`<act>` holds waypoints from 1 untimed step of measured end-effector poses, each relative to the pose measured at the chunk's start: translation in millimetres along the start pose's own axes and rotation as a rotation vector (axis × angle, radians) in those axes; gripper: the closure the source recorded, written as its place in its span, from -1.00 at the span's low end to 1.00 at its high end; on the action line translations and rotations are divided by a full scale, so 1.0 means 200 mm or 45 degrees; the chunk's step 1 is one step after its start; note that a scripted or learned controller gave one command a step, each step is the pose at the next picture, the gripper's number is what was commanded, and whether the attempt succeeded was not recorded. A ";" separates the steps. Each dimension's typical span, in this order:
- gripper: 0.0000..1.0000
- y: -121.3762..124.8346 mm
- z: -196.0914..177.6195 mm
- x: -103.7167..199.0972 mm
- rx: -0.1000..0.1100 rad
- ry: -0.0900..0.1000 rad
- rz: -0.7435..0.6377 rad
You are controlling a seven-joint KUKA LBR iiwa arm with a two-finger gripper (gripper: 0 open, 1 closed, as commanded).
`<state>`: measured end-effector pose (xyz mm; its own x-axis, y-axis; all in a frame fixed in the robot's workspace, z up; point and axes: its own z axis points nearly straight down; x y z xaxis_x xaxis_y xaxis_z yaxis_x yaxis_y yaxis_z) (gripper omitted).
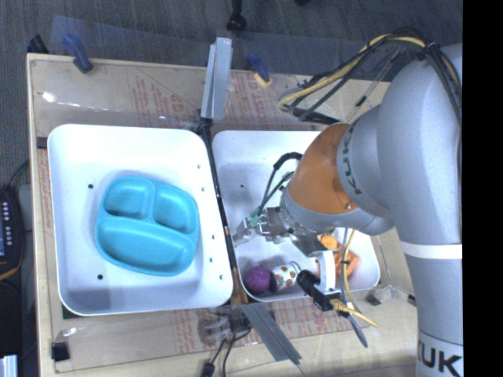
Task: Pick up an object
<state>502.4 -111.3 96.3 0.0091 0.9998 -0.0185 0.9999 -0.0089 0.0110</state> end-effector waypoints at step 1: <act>1.00 -0.01 -0.04 0.02 0.014 0.014 -0.009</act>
<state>501.2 -106.7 103.5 0.0021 1.0000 -0.0078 1.0000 -0.0021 -0.0002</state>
